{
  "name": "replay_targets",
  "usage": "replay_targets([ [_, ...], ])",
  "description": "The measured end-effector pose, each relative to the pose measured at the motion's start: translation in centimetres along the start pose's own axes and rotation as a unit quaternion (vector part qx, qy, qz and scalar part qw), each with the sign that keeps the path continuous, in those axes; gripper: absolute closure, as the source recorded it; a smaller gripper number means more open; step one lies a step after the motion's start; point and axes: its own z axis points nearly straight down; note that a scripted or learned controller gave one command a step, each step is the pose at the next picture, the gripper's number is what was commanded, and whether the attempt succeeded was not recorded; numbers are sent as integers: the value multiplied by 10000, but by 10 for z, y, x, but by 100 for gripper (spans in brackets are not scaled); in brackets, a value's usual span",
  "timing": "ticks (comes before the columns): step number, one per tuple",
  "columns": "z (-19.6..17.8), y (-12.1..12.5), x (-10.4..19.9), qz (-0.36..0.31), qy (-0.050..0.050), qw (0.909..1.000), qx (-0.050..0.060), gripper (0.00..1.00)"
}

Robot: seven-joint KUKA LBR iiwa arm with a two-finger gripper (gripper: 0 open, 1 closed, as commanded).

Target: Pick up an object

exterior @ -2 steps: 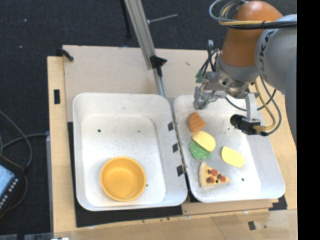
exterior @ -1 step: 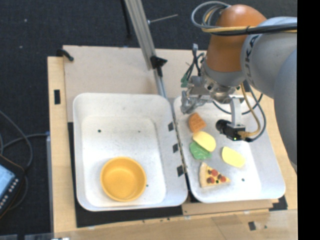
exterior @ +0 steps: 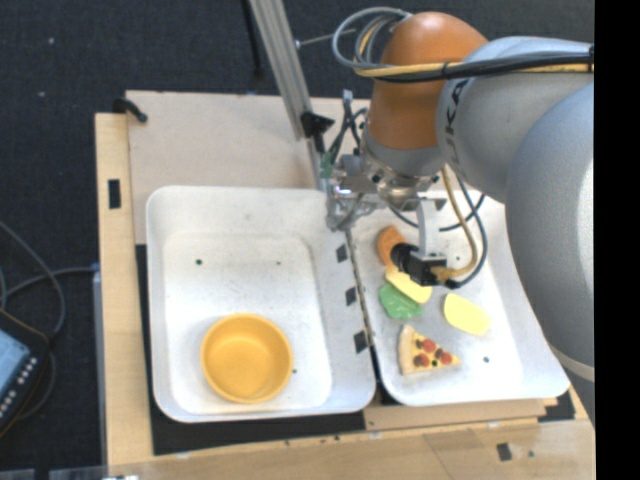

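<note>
Toys lie crowded in the right bin, centre right of the frame: an orange piece, a yellow-green piece touching a green one, a yellow piece and a pizza slice. My hand hangs at the bin's upper left corner, close to the divide between the bins — whether spread or pressed together I cannot tell. The best target, I judge, is the yellow piece or the pizza slice, each lying apart from its neighbours — I should centre over one, come straight down and close across its narrow side
</note>
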Motion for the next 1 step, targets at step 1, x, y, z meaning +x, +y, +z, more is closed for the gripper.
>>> replay_targets([
  [1, -12, -8, 47, -4, 6, 10000, -24, 100],
])
